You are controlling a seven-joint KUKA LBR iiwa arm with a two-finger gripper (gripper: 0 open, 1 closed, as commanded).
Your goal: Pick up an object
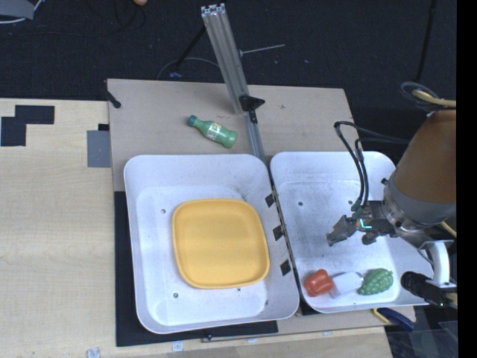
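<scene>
Pale wooden bench [52, 222], two white bins [149, 200], dark floor behind.

The gripper [341, 233] hangs inside the right bin [313, 177]. Below its jaws, along the near wall, lie three small objects [349, 283] in a row. Left of the jaws, the left bin [145, 200] holds a plate [220, 242]. A bottle [212, 131] lies behind that bin on the bench [298, 118].

Beige worktop [313, 110] seen from above, a small green bottle [212, 130] lying on its side near the back, a slanted aluminium rail [227, 51] rising behind it, dark floor beyond with loose cables [97, 6], pale wooden surface [52, 230] at left.
</scene>
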